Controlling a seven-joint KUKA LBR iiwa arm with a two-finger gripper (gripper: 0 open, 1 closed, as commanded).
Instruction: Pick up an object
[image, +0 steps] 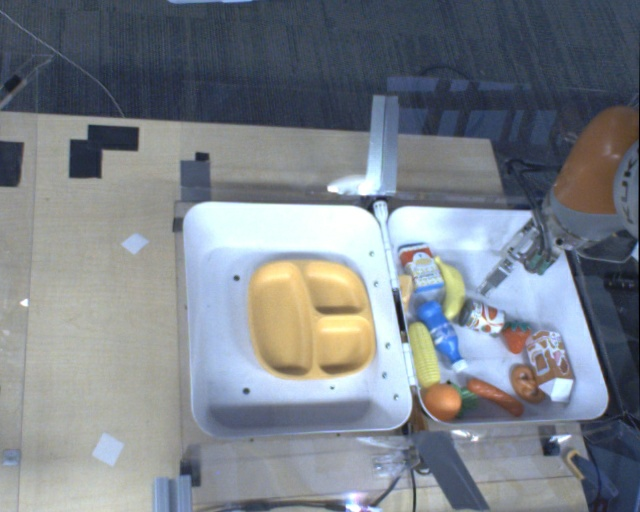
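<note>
The right bin (560, 232) holds a pile of toy food along its left and front sides: a red and white carton (419, 263), a banana (453, 289), a blue bottle (438, 327), a corn cob (424, 354), an orange (441, 401), a carrot (492, 395), a red and white packet (483, 317) and a brown and white packet (545, 355). My gripper (497, 274) reaches in from the right and hangs above the bin's upper middle, just right of the banana. Its fingers point down-left with nothing seen between them.
The left bin (215, 300) holds a yellow divided tray (310, 317). A metal post (384, 145) stands behind the wall where the bins meet. The grey arm with its orange band (598, 170) crosses the right bin's far right corner. Wooden bench surface lies to the left.
</note>
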